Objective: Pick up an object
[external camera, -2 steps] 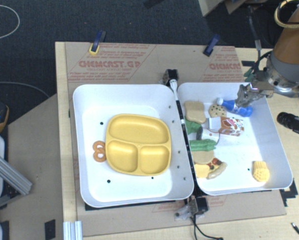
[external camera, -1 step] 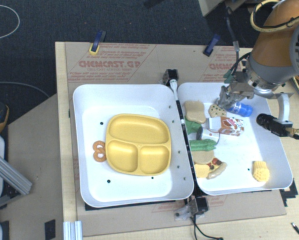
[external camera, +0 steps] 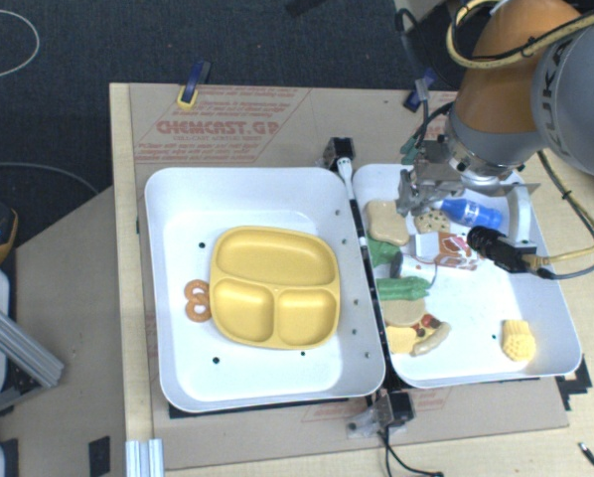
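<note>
Your arm is low over the right bin (external camera: 565, 338), with the gripper (external camera: 423, 195) down among the things packed at the bin's far left corner. From this angle you cannot tell how it is set, and nothing is visibly held, so count no pick as made yet.

Just beside the gripper lie a tan, bread-like piece (external camera: 385, 224) on its left and a blue bottle (external camera: 473, 212) on its right, with a small red-and-white packet (external camera: 457, 249) near the bottle. Any of these could be the target; my guess is the bread piece or something under the wrist, but you cannot be sure from this view.

Further toward you along the bin's left wall sit a green piece (external camera: 403, 288), then a cluster of small food toys (external camera: 417, 334). A corn cob (external camera: 518, 341) lies well apart near the right wall, with open floor around it.

The left bin (external camera: 168, 266) carries a yellow divided tray (external camera: 275, 286) with a small pretzel (external camera: 197, 300) touching its left side.

As far as you can judge, the reach and descent look done; the closing, the lift and proof of a hold are all left. The crowding in that corner makes a miss or a double catch likely, so watch the lift before you call it a success.
</note>
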Tool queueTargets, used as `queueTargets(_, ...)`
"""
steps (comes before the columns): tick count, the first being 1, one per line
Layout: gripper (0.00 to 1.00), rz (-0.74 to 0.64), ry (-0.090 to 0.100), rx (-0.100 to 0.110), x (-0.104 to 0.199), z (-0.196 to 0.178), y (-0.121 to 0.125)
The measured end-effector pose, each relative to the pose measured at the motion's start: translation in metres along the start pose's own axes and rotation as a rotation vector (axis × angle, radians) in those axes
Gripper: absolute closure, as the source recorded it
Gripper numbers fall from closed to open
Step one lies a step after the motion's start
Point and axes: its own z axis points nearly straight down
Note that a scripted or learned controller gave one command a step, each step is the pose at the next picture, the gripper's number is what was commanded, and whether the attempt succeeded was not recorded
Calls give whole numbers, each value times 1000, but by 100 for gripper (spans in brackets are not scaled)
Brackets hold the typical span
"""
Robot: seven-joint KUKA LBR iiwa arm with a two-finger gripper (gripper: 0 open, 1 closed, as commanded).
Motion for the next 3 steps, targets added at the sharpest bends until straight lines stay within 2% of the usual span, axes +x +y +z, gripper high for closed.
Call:
queueTargets(1, 100, 0, -2, -2, 53, 8, 7)
queueTargets(2, 100, 2, -2, -6, 73, 6, 25)
queueTargets(3, 100, 6, -3, 0, 65, 8, 18)
